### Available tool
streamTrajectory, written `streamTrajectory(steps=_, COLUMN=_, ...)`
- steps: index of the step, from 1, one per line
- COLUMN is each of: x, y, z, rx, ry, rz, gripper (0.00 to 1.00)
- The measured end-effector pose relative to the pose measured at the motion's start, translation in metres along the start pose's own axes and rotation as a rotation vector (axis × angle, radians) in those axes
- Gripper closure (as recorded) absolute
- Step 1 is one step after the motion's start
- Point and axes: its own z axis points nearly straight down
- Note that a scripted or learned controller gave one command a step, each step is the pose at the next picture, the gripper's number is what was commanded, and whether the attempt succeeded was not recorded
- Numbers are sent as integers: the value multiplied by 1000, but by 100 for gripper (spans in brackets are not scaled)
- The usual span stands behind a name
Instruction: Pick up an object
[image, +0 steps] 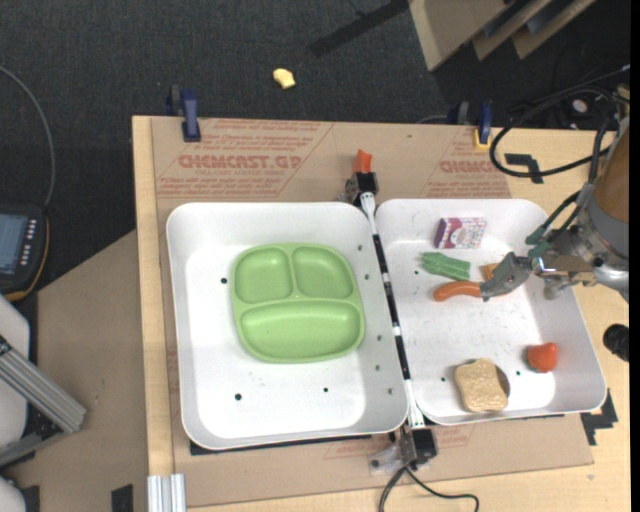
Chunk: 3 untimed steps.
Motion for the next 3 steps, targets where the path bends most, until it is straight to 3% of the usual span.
streamTrajectory(steps=1, x=6, y=51, z=80, rx=7, ry=2, rz=-2, gripper=0)
streamTrajectory(steps=2, x=-6, y=108, z=205, rx=1, ry=0, rz=-2, gripper=0)
streamTrajectory(steps=3, x=-2, y=66, z=199, rx=6, ry=2, rz=1, gripper=0)
